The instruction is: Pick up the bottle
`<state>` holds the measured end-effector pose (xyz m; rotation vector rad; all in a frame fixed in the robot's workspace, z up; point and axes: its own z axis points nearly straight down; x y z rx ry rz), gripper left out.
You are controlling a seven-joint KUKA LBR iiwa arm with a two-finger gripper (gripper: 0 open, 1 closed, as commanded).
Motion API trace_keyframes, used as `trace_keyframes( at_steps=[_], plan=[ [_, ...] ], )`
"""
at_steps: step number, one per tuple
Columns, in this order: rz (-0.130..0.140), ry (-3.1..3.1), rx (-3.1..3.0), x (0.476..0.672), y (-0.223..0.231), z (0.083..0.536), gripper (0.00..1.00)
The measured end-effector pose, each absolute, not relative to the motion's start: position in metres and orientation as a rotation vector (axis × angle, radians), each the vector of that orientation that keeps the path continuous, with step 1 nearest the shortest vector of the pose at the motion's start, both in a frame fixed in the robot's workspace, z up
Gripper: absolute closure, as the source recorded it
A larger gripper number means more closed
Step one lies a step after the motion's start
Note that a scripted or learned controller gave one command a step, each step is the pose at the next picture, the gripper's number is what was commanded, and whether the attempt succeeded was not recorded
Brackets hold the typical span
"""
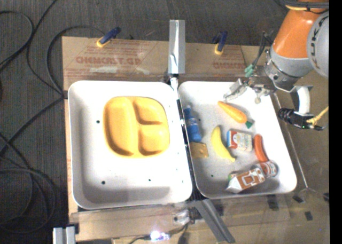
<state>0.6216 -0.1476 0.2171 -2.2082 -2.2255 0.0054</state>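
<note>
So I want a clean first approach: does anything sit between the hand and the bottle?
The hand is at the right bin's far edge; the bottle lies along that bin's left wall. The carrot lies just beside the direct line, toward the bin's middle. The cracker and banana lie near the bottle's lower end.
</note>
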Motion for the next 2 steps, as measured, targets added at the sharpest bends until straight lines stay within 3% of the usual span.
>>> trace_keyframes(
  at_steps=[1, 2],
  plan=[
    [0.009, -2.047, -2.374, 0.604, -0.095, 0.137, 0.00],
    [0.001, -2.284, -2.183, 0.604, -0.109, 0.090, 0.00]
  ],
)
